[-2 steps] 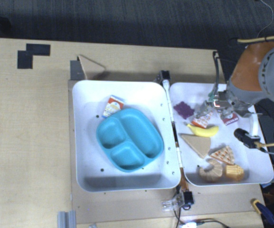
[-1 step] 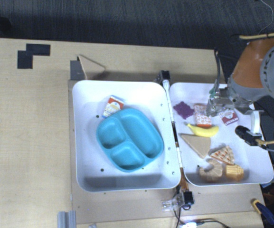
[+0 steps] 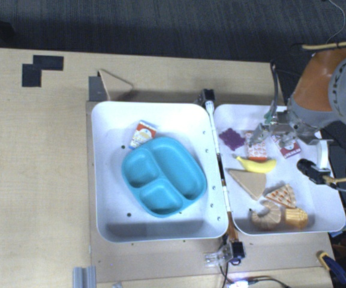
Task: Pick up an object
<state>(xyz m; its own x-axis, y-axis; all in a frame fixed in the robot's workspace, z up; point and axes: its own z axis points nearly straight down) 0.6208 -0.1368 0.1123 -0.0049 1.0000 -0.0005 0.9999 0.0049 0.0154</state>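
Observation:
My gripper (image 3: pixel 261 135) hangs low over the back of the right bin (image 3: pixel 334 218), reaching in from the right. Directly in front of it lies a small red and white packet (image 3: pixel 257 153), and a yellow banana (image 3: pixel 256 165) lies against that packet's near side. A purple piece (image 3: pixel 232 138) lies just left of the gripper. Another small red packet (image 3: pixel 290 151) lies to the gripper's right. Nothing shows held in the gripper.
Nearer the front of the right bin lie a tan wedge (image 3: pixel 249 182), a pizza slice (image 3: pixel 282 195), a brown bread piece (image 3: pixel 267 218) and a yellow waffle-like piece (image 3: pixel 296 218). The left bin (image 3: pixel 104 179) holds a blue divided plate (image 3: pixel 162 175) and a red and white carton (image 3: pixel 142 134).

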